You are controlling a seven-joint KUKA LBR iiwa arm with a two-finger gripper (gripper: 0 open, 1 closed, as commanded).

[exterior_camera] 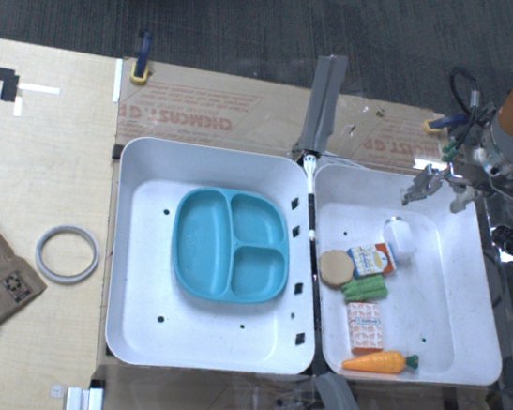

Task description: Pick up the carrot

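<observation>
The carrot lies at the right bin's near edge, long axis roughly left-right, orange tip left, green top right. The gripper hovers well apart over the far rim, open, holding nothing.

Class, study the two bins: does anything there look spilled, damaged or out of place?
Nothing stands out. The carrot lies flat near the right bin's front wall, beside other small food items, none spilled or broken. The teal divided plate sits level in the left bin.
</observation>
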